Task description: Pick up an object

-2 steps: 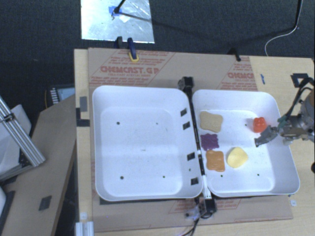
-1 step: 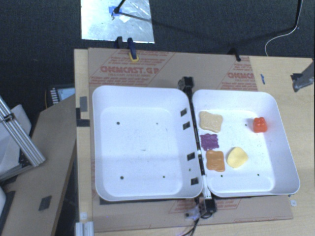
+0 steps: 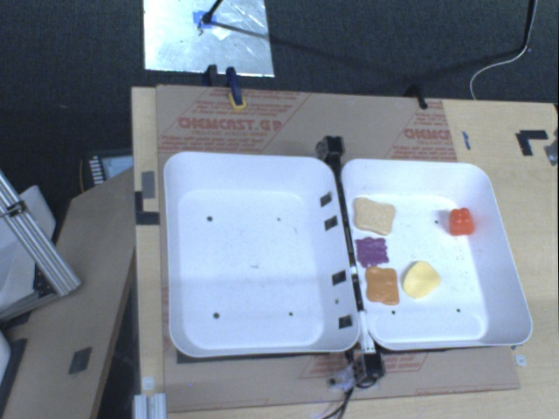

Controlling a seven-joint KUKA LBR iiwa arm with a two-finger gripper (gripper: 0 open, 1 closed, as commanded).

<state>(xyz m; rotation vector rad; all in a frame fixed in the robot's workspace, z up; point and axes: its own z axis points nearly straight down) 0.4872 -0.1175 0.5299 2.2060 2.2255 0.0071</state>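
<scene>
Showing the task not yet begun: five objects lie ungrasped in the right bin (image 3: 498, 234), the red piece (image 3: 461, 222) near its far wall, four others beside the central divider; gripper state cannot be told.

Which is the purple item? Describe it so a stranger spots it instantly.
Look in the right bin, along its left wall by the divider. Three items line up there: a tan piece, then the purple item, then an orange piece. It is the middle one, the darkest and the smallest, with ragged edges.

Small grey sliver of arm (image 3: 552, 152)
</scene>
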